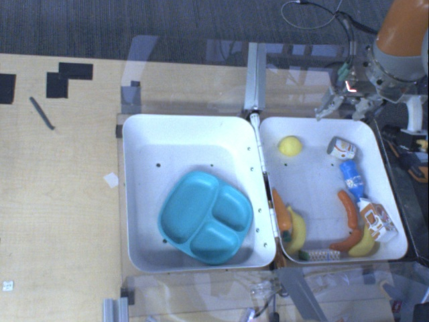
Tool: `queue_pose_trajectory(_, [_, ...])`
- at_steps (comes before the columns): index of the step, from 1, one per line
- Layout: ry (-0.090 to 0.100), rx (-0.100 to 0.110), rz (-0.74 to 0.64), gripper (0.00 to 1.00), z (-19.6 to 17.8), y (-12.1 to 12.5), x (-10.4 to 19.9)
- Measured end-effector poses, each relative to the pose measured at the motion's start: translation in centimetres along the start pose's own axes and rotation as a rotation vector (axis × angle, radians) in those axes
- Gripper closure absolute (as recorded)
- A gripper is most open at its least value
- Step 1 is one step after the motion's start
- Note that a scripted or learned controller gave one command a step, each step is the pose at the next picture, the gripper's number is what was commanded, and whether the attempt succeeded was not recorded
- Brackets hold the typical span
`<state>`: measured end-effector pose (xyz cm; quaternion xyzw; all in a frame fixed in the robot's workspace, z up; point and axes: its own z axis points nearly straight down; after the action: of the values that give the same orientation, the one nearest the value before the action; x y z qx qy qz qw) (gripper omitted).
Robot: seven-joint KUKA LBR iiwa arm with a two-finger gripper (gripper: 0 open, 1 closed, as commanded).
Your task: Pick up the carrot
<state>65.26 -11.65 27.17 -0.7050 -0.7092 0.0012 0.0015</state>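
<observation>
The left-hand shallow white plastic bin [141,180] holds a light-blue divided plastic plate [206,215], lying a little toward its near right corner. Just across the metal divider, hard against the left wall of the right-hand white bin [315,129], lies the slim orange tapered carrot [279,210], running roughly along that wall with its fatter end toward the near side, where it touches a yellow banana [296,230]. It looks like a toy: likely light, stiff and smooth-skinned, so it may slip or roll in a loose pinch. Its middle is the likely hold, with the fingers closing across the narrow width, though the wall leaves little room for the finger on that side. Further right in the same bin sit a small round yellow ball or lemon [290,145], a small grey-and-white carton [342,149], a blue wrapped packet [352,178], a curved orange-red sausage shape [348,210] and a brown-and-white box [377,221]. At the far right corner, above the bin's back rim and well apart from the carrot, hangs the grey two-finger gripper [345,106], its fingers spread apart with nothing between them.
</observation>
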Motion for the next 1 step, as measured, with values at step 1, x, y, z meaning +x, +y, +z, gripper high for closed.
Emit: queue_pose_trajectory(1, [0.0,0.001,0.04,0.0,8.52,0.52,5.18])
